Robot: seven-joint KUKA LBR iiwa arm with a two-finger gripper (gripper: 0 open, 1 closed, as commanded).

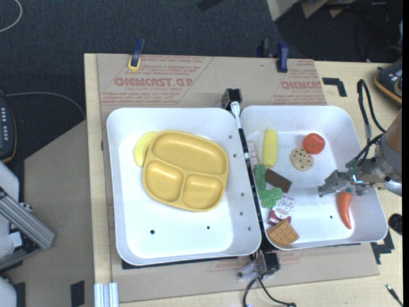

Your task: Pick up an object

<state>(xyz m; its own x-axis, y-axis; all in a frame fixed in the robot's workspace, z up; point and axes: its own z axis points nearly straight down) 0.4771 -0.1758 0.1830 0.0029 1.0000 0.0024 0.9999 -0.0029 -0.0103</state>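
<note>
The surface (pixel 192 75) is carrying two white bins side by side. The left bin (pixel 128 222) is holding a yellow divided tray (pixel 185 170), with open floor along its near edge. The right bin (pixel 332 123) is holding a corn cob (pixel 271 146), green piece (pixel 263 185), carrot (pixel 345 210), tomato (pixel 314 143), waffle (pixel 283 233) and cookie (pixel 301 159). The claw (pixel 342 183) is hovering just above the carrot's top end; whether it is wide or narrow cannot be told, since its tips are blurring into the bin floor.

brown board (pixel 192 75) under the bins: red print read "chemcast gp", repeated in rows; a second patch at right was probably the same, partly cut off.
</note>
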